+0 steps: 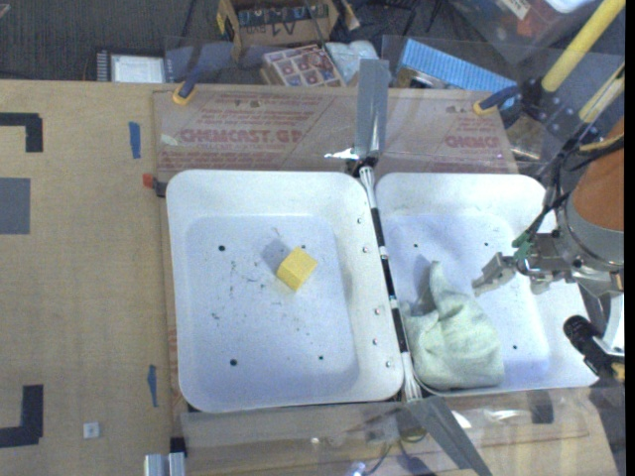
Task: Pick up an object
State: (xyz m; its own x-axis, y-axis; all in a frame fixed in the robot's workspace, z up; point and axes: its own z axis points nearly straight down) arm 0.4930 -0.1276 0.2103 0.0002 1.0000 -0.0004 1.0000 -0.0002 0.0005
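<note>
Brown bench [79,296]; cardboard sheet [258,132] behind; cluttered dark floor [89,8].

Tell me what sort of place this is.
Probably a robotics lab bench: two white bins, the left bin holding a yellow block, the right bin a crumpled cloth, the gripper above it.

Two white bins [189,266], one yellow block [297,269], one crumpled cloth [454,335].

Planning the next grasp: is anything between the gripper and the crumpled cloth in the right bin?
Nothing visible. The gripper hangs just right of the cloth, with bare right bin floor between them.
</note>
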